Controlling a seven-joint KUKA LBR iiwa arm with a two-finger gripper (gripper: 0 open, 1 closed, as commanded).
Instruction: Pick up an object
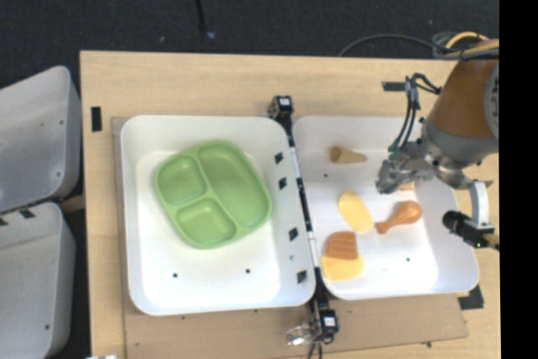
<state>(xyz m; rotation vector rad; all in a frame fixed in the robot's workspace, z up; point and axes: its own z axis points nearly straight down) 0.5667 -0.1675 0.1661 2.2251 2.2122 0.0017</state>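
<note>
A grey two-finger gripper [393,179] hangs above a brown toy drumstick [398,217] in the right white bin [450,277], probably positioning to grasp; whether its grip is open cannot be told.

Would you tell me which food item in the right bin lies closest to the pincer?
The orange drumstick, just below the pincer; the others lie farther left.

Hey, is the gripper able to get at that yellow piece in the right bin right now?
Probably yes. The gripper hangs just beside the yellow piece, whose top is uncovered.
</note>
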